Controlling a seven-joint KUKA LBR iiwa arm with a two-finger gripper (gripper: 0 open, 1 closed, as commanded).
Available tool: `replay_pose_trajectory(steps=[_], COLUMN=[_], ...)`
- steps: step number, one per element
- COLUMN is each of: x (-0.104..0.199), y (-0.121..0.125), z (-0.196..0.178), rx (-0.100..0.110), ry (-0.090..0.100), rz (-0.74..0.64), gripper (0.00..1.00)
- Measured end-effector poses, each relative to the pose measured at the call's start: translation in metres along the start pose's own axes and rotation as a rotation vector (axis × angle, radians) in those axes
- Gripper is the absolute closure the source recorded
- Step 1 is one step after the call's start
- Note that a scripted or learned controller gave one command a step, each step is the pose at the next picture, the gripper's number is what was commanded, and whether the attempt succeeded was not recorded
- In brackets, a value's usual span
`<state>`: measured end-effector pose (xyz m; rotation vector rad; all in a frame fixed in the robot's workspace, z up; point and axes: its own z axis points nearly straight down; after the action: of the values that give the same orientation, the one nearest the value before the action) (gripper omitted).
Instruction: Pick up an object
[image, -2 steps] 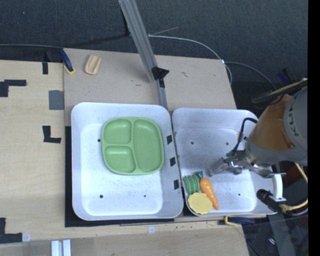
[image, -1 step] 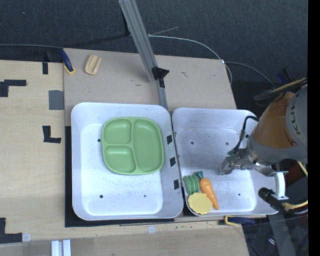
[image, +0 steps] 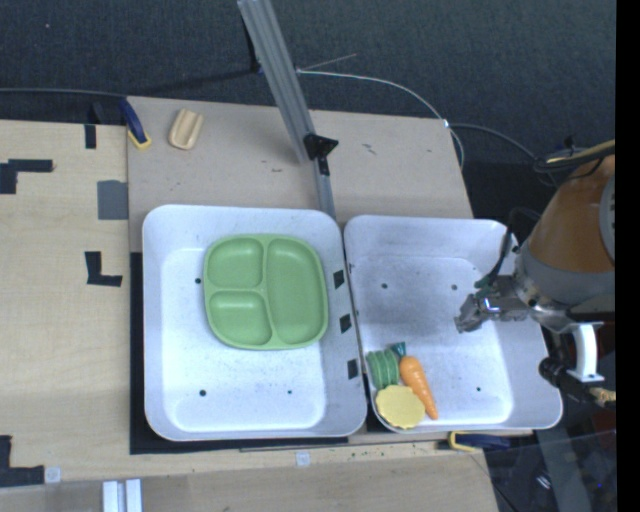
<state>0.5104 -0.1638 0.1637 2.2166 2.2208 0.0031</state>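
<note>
Carrot (image: 417, 385) lies in right bin (image: 430, 240), front-left corner, touching yellow disc (image: 400, 407) and green piece (image: 383, 366). My gripper (image: 470, 317) hangs over bin middle, well apart from carrot, nothing in it; how far open, cannot tell. Risks as I judge them: three toys crowded together, so closing may catch two or nudge carrot away; bin wall close by, finger may strike rim; carrot round, may roll out of pinch.
</note>
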Motion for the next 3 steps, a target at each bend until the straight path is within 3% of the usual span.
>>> replay_pose_trajectory(steps=[1,2,3], x=[-0.001,-0.001,0.052], y=[-0.005,-0.004,0.010], z=[-0.061,-0.085,-0.085], rx=[-0.001,0.002,0.005], ry=[0.000,0.001,0.003], rz=[0.000,0.001,-0.005], gripper=[1.00,1.00,1.00])
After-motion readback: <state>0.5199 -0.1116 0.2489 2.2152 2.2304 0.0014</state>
